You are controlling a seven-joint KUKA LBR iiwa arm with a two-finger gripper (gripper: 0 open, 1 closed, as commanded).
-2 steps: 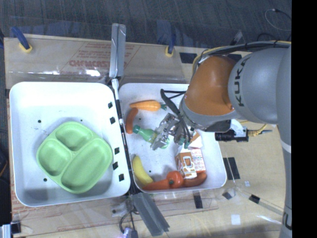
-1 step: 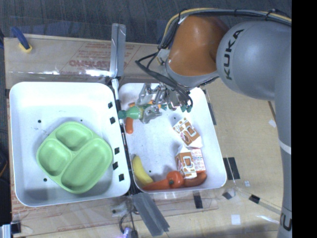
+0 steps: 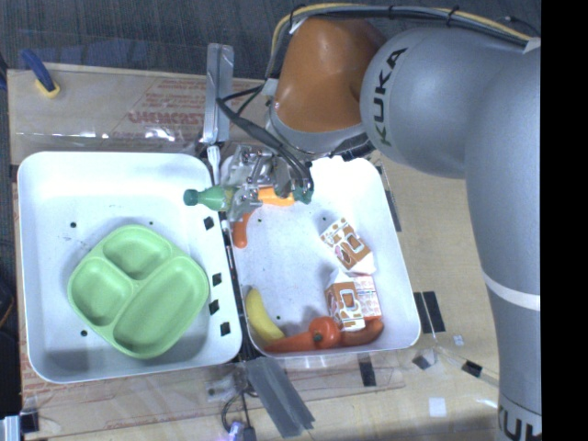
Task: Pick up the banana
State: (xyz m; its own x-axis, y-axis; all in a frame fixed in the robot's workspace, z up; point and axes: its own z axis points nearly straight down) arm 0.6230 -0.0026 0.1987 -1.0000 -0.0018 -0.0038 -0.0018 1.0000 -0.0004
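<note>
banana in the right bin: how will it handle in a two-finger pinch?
The banana looks smooth and curved, so it may slip or pivot. It lies against the bin wall and the red pepper, so finger room looks tight. Probably stiff and light.

Even, moderately bright overhead light falls on the bench. The two white bins (image 3: 55, 182) read almost overexposed, their floors pale and low in detail. The green tray (image 3: 138, 288) casts a soft shadow toward the lower left. A broad sheen lies on the arm (image 3: 441, 99) casing. Definition is modest throughout; the gripper (image 3: 253, 186) region appears soft and cluttered.
</note>
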